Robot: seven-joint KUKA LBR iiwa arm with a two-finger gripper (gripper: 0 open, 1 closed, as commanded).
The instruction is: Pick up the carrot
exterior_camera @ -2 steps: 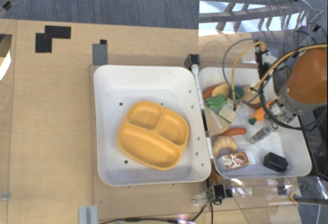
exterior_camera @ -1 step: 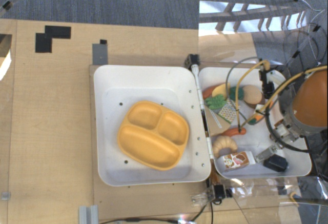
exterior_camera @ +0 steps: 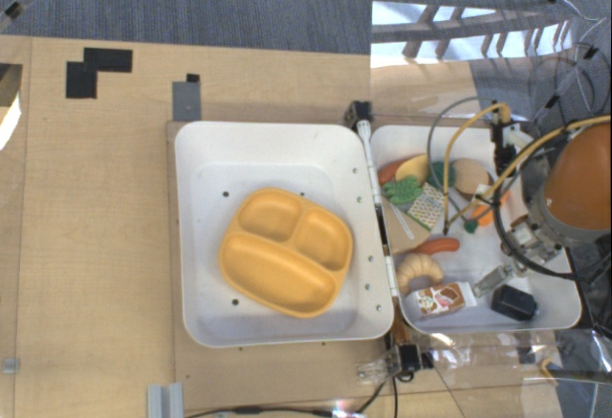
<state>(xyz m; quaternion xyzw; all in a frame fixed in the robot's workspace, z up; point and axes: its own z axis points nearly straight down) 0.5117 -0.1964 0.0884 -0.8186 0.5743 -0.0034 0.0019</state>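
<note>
The carrot [exterior_camera: 481, 212] is a small orange piece in the right bin [exterior_camera: 564, 316], near its middle, partly crossed by cables. My gripper [exterior_camera: 507, 284] hangs low over the front right part of that bin, below the orange-banded wrist [exterior_camera: 581, 182]. It is a little in front of and to the right of the carrot, with nothing visibly held. The wrist and cables hide part of it.
Around the carrot lie a red sausage [exterior_camera: 439, 246], a croissant [exterior_camera: 421, 267], a small carton [exterior_camera: 442, 299], a checkered packet [exterior_camera: 427, 207], a green toy [exterior_camera: 403, 188], a yellow piece [exterior_camera: 413, 166] and a beige piece [exterior_camera: 469, 176]. The left bin [exterior_camera: 206, 167] holds a yellow divided plate [exterior_camera: 285, 251].
</note>
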